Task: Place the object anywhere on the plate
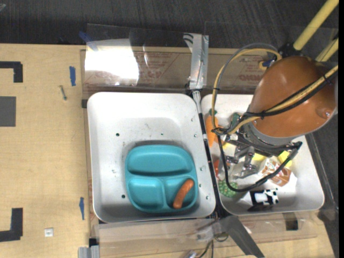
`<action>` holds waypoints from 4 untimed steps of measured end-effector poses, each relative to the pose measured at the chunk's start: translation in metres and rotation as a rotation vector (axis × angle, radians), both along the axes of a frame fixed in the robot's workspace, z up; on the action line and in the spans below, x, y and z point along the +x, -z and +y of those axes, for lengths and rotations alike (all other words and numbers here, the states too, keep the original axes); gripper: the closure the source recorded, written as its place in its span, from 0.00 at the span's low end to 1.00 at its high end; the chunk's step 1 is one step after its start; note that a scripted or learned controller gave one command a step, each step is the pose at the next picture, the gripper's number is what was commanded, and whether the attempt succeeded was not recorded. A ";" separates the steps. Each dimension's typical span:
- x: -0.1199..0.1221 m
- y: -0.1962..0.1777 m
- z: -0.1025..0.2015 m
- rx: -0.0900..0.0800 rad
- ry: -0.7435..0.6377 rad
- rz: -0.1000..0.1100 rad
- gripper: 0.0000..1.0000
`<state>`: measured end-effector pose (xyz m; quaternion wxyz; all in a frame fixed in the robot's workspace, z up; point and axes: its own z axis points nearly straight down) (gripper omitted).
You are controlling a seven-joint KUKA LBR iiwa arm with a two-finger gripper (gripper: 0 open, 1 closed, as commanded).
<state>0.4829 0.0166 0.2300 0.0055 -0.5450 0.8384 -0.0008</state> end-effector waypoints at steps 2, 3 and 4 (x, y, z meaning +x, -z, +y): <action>0.036 0.046 0.005 -0.005 -0.700 0.006 1.00; 0.108 -0.029 0.011 -0.007 -0.929 -0.002 1.00; 0.097 -0.032 0.014 -0.005 -1.030 0.005 1.00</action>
